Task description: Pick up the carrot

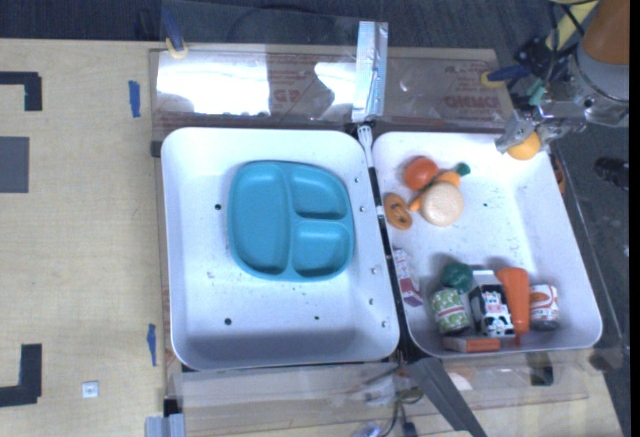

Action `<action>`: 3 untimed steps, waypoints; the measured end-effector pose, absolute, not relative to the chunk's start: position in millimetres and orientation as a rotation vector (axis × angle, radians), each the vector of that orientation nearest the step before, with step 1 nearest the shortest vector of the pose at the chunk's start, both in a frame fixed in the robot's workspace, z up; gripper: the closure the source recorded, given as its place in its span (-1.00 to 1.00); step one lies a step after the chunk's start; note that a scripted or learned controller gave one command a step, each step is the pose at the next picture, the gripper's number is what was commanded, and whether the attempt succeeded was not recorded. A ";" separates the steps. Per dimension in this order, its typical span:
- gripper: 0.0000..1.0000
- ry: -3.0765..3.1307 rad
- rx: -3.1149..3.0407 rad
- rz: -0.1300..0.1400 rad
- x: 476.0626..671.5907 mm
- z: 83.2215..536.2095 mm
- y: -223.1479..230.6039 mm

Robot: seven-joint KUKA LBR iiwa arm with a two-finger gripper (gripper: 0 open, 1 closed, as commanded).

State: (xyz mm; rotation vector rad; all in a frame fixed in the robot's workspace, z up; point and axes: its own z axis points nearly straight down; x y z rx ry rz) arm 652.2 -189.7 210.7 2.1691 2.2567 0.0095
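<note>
The carrot point(449, 177), a short orange piece with a green tip, lies in the right bin point(570, 255) near its far left. It rests against a beige ball point(443, 206) and beside an orange-red round fruit point(421, 170). My gripper point(524, 130) hangs over the far right corner of that bin, well to the right of the carrot and apart from it. A small yellow-orange round thing point(523, 148) sits right at its tip; whether it is held cannot be made out.
A blue divided plate point(292, 219) lies in the left bin point(190, 255). An orange slice point(399, 212) sits by the divider. Along the right bin's near edge cluster a long orange-red piece point(515, 293), small cans point(450, 309) and a green lump point(457, 275).
</note>
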 end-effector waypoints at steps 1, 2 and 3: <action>-1.00 2.262 2.176 0.001 650.0 204.9 -189.5; -1.00 2.423 2.004 -0.002 590.2 152.5 -207.7; -1.00 2.290 2.157 0.003 547.8 139.9 -219.6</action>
